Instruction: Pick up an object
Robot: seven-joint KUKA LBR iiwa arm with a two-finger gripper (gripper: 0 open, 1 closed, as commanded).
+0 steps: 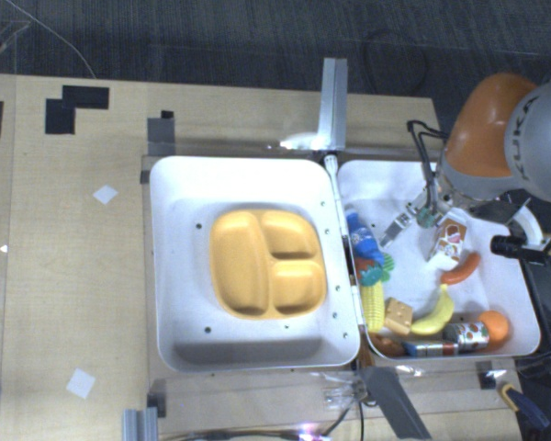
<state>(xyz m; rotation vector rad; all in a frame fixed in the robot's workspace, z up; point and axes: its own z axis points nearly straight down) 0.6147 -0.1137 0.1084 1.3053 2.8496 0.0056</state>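
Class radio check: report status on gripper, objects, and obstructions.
Gripper low in right bin, nothing between fingers. Toys crowd near edge: banana, corn. Yellow tray in left bin.

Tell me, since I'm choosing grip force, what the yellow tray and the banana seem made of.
The yellow tray looks like moulded plastic, matte, with smooth rounded compartments and soft shading. The banana in the right bin looks like a plastic toy, slightly glossy and evenly coloured, though the picture leaves that open.

Bright, even overhead light; soft focus.
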